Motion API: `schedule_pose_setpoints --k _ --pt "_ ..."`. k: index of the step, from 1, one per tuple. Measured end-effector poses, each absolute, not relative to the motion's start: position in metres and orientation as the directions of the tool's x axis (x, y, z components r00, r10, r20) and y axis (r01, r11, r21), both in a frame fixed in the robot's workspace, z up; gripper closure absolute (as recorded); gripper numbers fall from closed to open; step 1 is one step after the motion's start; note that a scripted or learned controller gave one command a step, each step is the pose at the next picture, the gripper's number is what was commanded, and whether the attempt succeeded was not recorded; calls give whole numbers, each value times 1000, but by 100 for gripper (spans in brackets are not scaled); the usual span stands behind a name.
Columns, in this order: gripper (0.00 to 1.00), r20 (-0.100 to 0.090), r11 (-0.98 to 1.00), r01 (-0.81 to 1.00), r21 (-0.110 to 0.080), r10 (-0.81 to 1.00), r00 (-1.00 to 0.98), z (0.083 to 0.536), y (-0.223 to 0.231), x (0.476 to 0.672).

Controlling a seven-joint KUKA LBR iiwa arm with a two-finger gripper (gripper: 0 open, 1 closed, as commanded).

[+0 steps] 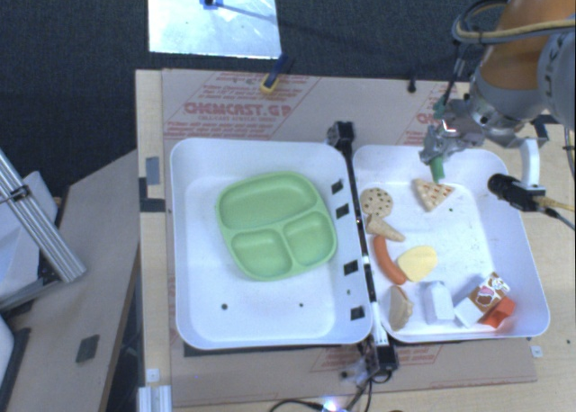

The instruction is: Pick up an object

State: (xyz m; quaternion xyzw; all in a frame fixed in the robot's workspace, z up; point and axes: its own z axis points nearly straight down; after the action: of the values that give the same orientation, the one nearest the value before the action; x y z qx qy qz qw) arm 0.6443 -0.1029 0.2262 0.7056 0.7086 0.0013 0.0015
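Bottommost, small carton (487, 297); hand (438, 156) hangs over right bin (526, 248), clenched on green stick (437, 169).

Glossy white plastic bins (270, 325), matt green plastic tray (274, 224), shiny foil sheet (214, 5)

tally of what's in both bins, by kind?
Left bin:
Green divided tray: 1
Right bin:
Toy food pieces (cookie, pizza slice, sausage, others): 6
Small cartons or blocks: 2
Total: 9

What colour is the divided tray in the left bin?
Light green, seen in the camera view: the divided tray.
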Motion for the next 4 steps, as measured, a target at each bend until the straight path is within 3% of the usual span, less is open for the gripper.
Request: schedule_pose_setpoints --k 2,3,4 --pt "100 2 9 1000 -1 1000 -9 224 -3 612" --pt "100 2 9 1000 0 1000 -9 235 44 589" --pt "100 1 8 1000 -3 1000 -8 216 81 560"
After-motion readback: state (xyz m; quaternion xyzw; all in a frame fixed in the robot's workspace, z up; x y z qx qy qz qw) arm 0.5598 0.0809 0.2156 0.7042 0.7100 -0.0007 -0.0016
